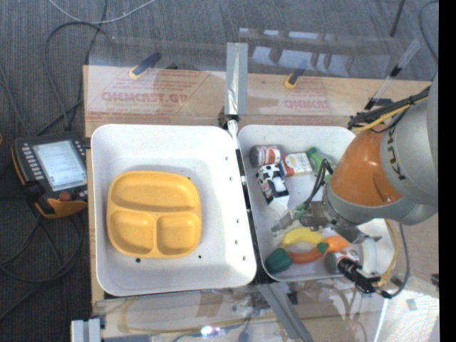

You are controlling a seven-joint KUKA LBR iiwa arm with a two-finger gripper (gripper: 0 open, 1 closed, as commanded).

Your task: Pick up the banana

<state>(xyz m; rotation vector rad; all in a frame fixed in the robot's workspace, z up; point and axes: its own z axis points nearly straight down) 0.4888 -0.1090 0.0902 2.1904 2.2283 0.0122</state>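
**Banana lies low in the right bin, under the wrist**

You find the banana [303, 236] at about 6 o'clock in the right bin [251, 191], touching a carrot [311, 255] just below it, with a green vegetable [278, 260] at its 7 o'clock. Its long axis runs roughly 9 to 3 o'clock, curved, the right end tucked beneath the arm. Expect it light, stiff and smooth-skinned, so likely slippery; take hold across the thick middle, squeezing along 12 to 6. The gripper [308, 216] hovers just above it, but you cannot tell its state from here. The yellow divided tray [154, 213] sits well apart in the left bin.
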